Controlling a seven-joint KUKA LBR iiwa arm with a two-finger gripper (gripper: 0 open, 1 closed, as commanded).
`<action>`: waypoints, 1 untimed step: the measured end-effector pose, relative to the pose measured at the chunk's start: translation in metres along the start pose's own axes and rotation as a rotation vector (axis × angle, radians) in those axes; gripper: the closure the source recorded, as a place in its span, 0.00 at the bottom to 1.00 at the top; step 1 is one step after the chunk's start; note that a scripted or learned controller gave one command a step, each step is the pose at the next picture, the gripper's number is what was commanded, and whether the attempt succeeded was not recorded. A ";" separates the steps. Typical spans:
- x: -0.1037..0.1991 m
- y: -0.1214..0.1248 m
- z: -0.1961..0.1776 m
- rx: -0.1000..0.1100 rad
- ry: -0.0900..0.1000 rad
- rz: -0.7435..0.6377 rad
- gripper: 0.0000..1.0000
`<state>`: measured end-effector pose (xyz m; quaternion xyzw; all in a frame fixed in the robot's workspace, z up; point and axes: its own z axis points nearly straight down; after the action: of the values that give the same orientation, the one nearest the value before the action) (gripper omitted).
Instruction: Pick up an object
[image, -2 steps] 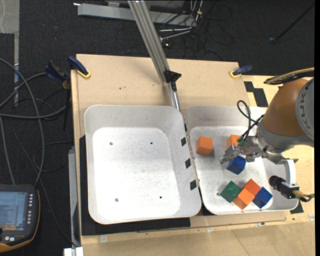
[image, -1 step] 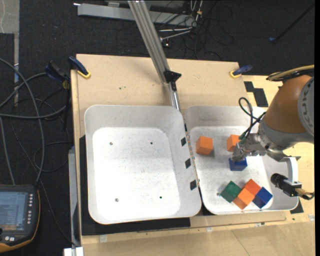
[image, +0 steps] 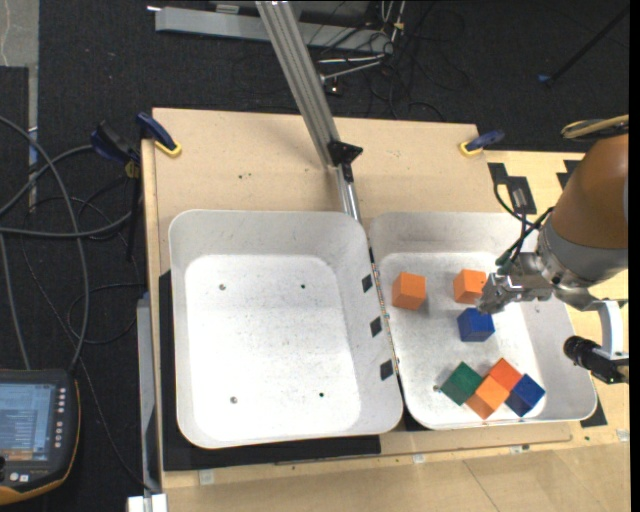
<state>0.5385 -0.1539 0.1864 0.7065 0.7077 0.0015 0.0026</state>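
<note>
a: white plastic was what both bins were made of, set side by side on the bench (image: 420, 150). the left bin (image: 200, 300) was not where the work lay. the blocks were all found in the right bin (image: 440, 232).

b: which block was being gone for?

a: the blue cube (image: 476, 325), it was judged. it was seen near the middle of the right bin, with the gripper (image: 497, 293) lowered just above and to its right. an orange cube (image: 469, 285) was touching or nearly touching the gripper on the other side.

b: was anything held?

a: nothing was seen between the fingers. whether they were apart or together could not be told; the tip was too small and too crowded.

b: how should the step be done well?

a: the tool should be centred over the blue cube before it is lowered, so the orange cube beside it is not caught or shoved. the faces should be squared to the cube's sides, and the lift kept straight.

b: and the other blocks?

a: a second orange cube (image: 408, 290) lay well to the left. a cluster (image: 495, 388) of green, orange and blue blocks was packed at the near edge, and was judged harder to grasp cleanly.
</note>
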 end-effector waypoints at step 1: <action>0.000 0.002 -0.032 0.000 0.000 -0.001 1.00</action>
<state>0.5401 -0.1542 0.2187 0.7063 0.7079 0.0012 0.0026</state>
